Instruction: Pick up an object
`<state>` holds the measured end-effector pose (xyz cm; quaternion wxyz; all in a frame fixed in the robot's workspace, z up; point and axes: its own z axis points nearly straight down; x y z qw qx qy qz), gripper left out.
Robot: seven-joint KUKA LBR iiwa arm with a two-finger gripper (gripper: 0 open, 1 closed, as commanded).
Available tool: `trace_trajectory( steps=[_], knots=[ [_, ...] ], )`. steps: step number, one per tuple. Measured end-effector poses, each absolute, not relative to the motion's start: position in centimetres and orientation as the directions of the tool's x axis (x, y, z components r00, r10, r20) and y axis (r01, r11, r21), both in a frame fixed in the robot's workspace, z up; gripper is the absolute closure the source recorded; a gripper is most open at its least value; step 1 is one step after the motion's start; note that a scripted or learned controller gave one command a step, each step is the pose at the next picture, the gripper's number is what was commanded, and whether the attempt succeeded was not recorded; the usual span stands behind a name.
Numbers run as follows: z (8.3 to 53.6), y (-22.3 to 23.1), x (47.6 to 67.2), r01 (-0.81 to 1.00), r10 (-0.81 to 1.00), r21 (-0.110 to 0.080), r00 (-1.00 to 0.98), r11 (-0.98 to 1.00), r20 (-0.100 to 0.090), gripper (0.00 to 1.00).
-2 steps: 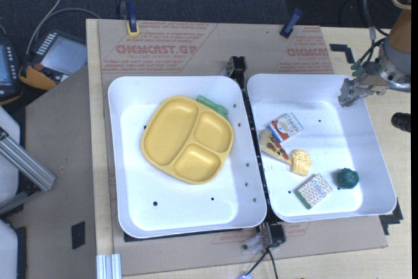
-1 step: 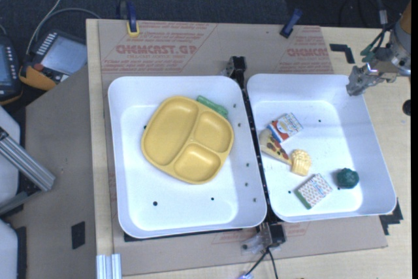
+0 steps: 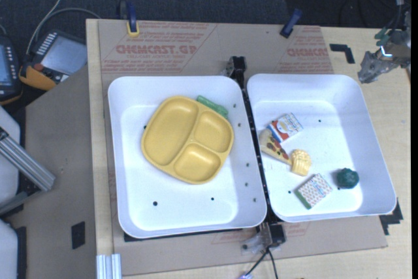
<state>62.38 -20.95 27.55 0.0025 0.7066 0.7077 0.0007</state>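
Camera view: 2 white bins side by side, gripper off past the right bin's far right corner.

4 small objects lie in the right bin: a red-and-white packet near its middle, a tan wrapper touching the packet's lower left, a yellow corn-like piece just below those, a speckled sponge nearer the front, and a dark green lump just right of the sponge. Whether the gripper is parted or closed I cannot tell; it hangs above the bench, apart from every object. A yellow 3-compartment plate sits in the left bin, a green scrap poking out at its far edge.
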Motion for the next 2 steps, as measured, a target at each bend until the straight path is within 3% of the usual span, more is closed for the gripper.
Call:
trace_trajectory(
  steps=[2],
  knots=[
    [27.1,-10.0,60.7,1.0,1.0,-0.005,-0.005,0.005,0.003,1.0]
  ],
)
